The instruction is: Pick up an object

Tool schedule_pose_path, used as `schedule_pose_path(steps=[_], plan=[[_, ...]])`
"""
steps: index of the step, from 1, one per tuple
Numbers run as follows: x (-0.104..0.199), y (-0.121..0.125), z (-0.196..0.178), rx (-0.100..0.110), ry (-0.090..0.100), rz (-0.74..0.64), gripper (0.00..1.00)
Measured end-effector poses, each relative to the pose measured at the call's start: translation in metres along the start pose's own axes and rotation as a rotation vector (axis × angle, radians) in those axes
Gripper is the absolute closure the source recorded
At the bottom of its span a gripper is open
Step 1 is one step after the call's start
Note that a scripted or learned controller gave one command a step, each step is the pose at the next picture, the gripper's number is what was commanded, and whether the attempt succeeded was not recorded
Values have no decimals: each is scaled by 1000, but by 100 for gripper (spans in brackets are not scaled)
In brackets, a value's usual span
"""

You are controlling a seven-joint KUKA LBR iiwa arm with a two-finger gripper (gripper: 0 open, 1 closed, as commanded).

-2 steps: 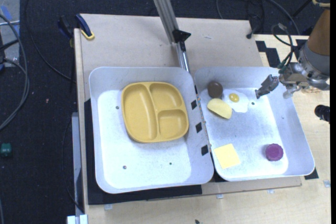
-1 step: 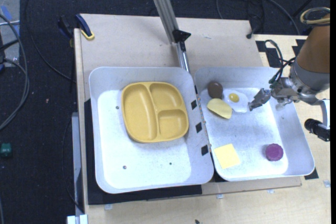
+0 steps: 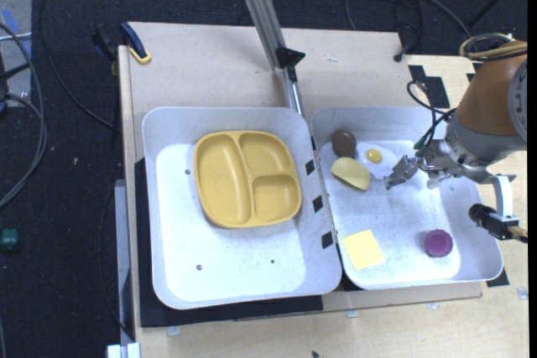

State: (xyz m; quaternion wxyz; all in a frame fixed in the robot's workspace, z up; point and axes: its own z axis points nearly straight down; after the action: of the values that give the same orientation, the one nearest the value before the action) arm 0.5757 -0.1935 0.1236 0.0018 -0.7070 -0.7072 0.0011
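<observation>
Left bin: one yellow divided plate, three compartments, lying flat in the far half. Looks rigid and wide; a poor candidate for a two-finger grasp except at its raised rim.

Right bin, contents left to right:
- Brown rounded piece, far-left corner. Likely light, hard and smooth; may roll if nudged.
- Pale yellow wedge, just near-side of the brown piece. Probably light toy food; best taken across its narrow width.
- Yellow square slab, near-left, lying flat. Thin and low; judged hard to get fingers under, edges the only hold.
- Fried-egg piece, white with yellow centre, just right of the wedge. Flat, likely slippery.
- Purple round piece, near-right, well apart from the others. Compact, seemingly stiff; the easiest pick, gripped across its sides.

Gripper: low over the bin just right of the egg piece, nothing visibly in its hold; whether it stands parted or closed cannot be told.
</observation>
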Motion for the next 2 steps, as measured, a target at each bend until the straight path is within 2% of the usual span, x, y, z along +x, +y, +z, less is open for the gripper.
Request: schedule_pose_path(steps=[1, 2], plan=[[1, 1, 32, -5, -2, 0, 0], [0, 2, 19, -10, -5, 0, 100]])
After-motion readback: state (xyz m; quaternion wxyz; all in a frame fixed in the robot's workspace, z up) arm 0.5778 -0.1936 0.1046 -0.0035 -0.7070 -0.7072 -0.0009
